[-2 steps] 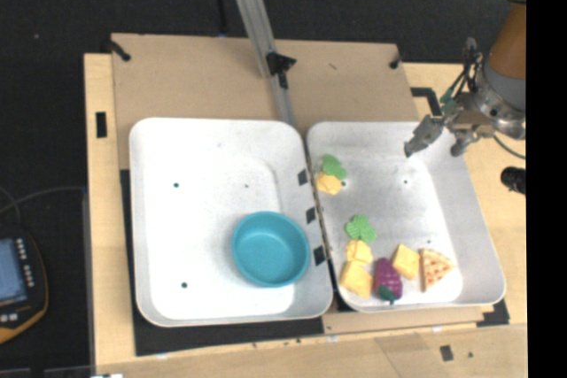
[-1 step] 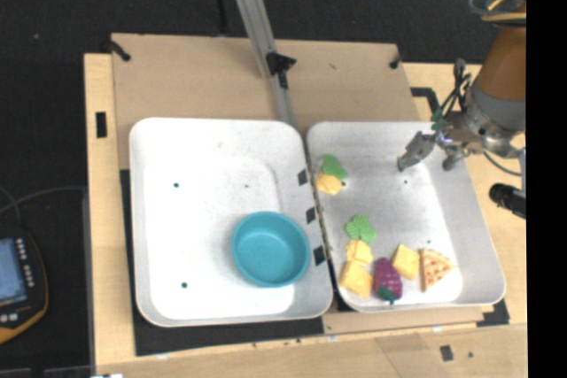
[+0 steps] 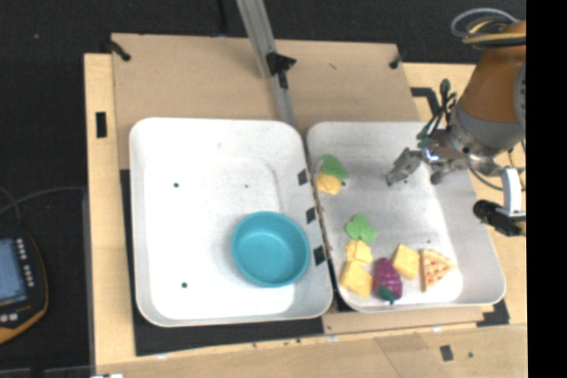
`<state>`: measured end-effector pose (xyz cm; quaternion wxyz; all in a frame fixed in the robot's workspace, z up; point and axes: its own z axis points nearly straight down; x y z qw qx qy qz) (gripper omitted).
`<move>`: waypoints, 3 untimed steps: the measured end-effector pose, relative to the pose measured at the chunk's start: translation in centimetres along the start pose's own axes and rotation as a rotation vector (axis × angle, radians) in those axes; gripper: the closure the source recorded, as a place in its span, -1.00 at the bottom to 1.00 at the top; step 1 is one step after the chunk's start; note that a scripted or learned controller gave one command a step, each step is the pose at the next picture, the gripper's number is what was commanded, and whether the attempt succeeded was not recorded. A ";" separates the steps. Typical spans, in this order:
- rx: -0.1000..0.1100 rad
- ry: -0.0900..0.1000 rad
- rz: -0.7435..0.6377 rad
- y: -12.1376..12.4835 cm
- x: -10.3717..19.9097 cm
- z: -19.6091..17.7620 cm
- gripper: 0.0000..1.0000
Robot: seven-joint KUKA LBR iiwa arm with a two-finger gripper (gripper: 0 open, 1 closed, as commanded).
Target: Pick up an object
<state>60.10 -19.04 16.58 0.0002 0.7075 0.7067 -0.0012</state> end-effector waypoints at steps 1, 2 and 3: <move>-0.007 0.000 0.002 0.2 -0.1 -1.2 1.00; -0.010 -0.001 -0.004 0.7 0.0 -7.7 1.00; -0.004 0.001 -0.005 0.7 -0.1 -8.5 1.00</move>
